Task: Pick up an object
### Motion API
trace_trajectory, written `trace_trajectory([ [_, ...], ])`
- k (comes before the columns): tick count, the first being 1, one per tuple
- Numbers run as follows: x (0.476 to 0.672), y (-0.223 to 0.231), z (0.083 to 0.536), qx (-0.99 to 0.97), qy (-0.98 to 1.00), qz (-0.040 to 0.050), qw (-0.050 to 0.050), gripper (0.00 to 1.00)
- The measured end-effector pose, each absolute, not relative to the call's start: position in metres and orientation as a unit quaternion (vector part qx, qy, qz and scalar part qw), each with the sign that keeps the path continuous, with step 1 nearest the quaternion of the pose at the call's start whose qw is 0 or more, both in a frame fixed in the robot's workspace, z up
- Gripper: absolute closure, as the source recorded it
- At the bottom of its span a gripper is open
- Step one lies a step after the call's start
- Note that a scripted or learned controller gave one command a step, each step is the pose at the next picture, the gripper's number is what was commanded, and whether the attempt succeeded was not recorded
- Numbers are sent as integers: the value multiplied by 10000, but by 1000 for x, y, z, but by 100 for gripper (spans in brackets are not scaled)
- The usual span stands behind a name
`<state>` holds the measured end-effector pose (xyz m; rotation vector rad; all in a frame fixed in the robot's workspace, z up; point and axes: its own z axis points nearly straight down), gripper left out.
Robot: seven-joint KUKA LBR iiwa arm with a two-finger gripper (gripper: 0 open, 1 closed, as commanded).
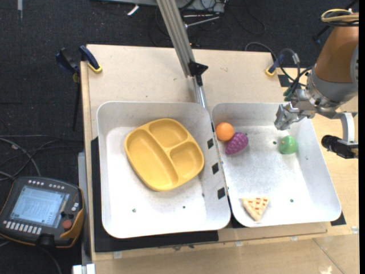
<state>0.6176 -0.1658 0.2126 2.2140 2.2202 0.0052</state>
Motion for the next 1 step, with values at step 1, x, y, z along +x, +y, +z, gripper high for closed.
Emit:
trace_trajectory([
  [1, 617, -113, 226, 7045, 7097, 13, 3, 100],
])
